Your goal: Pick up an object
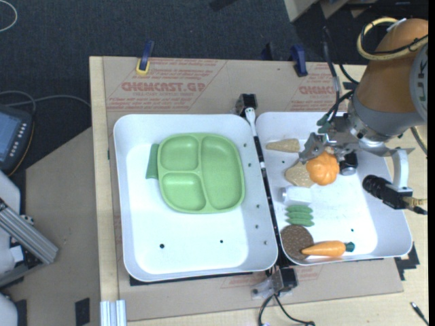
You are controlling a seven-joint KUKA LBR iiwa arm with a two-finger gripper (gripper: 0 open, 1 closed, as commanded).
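**Gripper over orange fruit, right bin**

Task obj: orange toy fruit (323, 171) in right bin (380, 231), upper-middle part; round, smooth, slightly glossy skin, looks like moulded plastic; darker spot at its top, right where the gripper (327, 148) comes down on it; gripper tip and fruit overlap in the view, contact or not can't be told; whether grip is released or clenched on it: can't tell, metal parts hide the tips.

Arm (387, 80) comes in from the right; orange band above, grey wrist below.

Other stuff in right bin, all toy-food-like: pale tan wedge (283, 145) w/ a matte surface, up-left of the fruit; flat beige piece (296, 176) touching the fruit's left side; small white block (296, 194) just below that; green pea pod (299, 214), bumpy, ribbed; brown speckled disc (293, 238) near the front wall; carrot (323, 249) lying flat, orange w/ a green end, resting across the disc's lower-right edge.

Left bin (136, 182): white, shallow, rounded corners, smooth plastic; holds a light-green divided plate (201, 172), 3 compartments, rounded-square shape, sitting toward the back.

Both bins sit side by side, walls touching, on a brown board (197, 80) w/ red print.
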